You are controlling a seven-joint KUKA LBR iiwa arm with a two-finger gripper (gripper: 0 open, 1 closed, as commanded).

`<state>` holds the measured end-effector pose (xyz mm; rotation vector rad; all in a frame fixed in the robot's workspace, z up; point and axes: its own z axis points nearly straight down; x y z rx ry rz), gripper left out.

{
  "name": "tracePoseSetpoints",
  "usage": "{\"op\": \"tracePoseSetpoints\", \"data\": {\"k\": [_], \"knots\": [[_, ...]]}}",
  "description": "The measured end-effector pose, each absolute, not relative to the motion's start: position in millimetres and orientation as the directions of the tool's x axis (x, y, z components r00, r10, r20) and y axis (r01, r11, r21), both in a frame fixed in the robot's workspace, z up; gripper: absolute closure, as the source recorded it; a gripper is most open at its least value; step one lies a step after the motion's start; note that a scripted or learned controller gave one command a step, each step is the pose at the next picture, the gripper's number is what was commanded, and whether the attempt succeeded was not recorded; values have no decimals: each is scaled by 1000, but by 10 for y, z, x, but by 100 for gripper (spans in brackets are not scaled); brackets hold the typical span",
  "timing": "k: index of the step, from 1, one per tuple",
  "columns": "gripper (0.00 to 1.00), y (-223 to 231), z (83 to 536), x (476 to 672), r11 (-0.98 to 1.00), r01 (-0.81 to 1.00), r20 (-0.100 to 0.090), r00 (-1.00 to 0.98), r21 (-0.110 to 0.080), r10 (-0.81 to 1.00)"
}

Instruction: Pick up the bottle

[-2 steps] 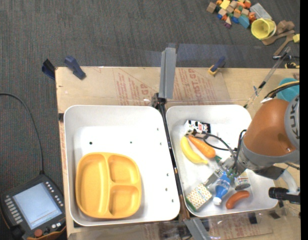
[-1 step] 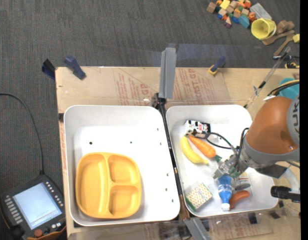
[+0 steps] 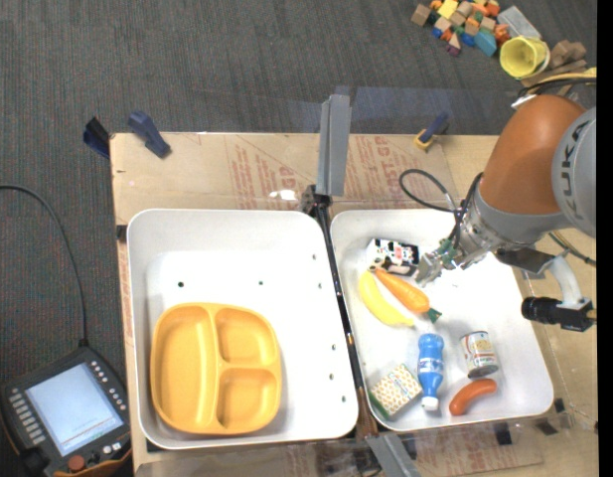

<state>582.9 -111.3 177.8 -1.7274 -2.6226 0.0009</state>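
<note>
In the camera view the job looks like it is only starting: the bottle (image 3: 430, 359), blue with a white cap, lies flat near the front of the right bin (image 3: 533, 366), between a small box (image 3: 394, 390) and a can (image 3: 477, 353). The end effector (image 3: 437, 263) hangs over the back of that bin, near a carrot (image 3: 403, 290) and well apart from the bottle. I cannot tell if it is spread or pressed together, and I see nothing in it; next it should move over the bottle and go down.
</note>
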Motion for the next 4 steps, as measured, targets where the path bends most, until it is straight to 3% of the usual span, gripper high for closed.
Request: {"op": "tracePoseSetpoints", "data": {"k": [1, 2, 3, 4], "knots": [[0, -1110, 1776, 5828, 396, 918, 1, -396, -2, 918], [0, -901, 1560, 5426, 762, 648, 4, -762, -1, 648], [0, -1205, 1001, 5996, 843, 538, 0, -843, 1, 538], [0, -1147, 886, 5379, 945, 327, 2, -945, 1, 327]]}}
